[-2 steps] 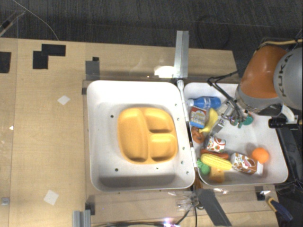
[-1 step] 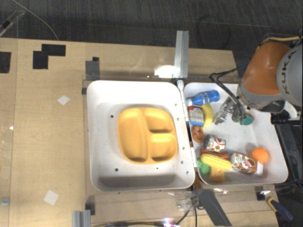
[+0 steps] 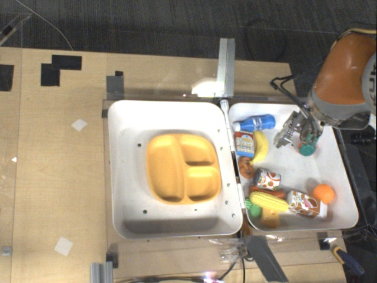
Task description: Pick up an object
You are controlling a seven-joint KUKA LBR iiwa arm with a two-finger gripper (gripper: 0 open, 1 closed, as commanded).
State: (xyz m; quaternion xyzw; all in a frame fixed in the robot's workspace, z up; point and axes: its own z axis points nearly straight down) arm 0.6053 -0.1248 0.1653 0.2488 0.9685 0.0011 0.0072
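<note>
Wooden benchtop (image 3: 53, 175) spreads pale under two shallow white bins, with dark floor beyond its far edge. Over the right bin (image 3: 344, 175) the gripper (image 3: 297, 135) hangs at the end of the grey arm with its orange band (image 3: 344, 69), reaching in from the right; its fingers look spread somewhat, tips angled down toward the bin floor, and nothing sits between them, though the metal parts blur together and the exact gap is hard to read. Just beside the tips, on the arm's side, lies a small teal object (image 3: 307, 150), close enough that it may be touching a finger. A little further off, toward the divider, rest a banana (image 3: 261, 146), a blue bottle (image 3: 257, 123) and a red-labelled packet (image 3: 244, 144). Nearer the front of the bin lie a small printed can (image 3: 268, 180), a corn cob (image 3: 268, 202), a printed carton (image 3: 306, 205) and an orange ball (image 3: 323, 193). The left bin (image 3: 126, 158) holds a yellow divided tray (image 3: 182, 167). By my reading the step in hand is the approach: no object has been picked yet. The next move calls for centring the fingers over one item, most likely the teal one, lowering until they straddle it, then closing before any lift.
</note>
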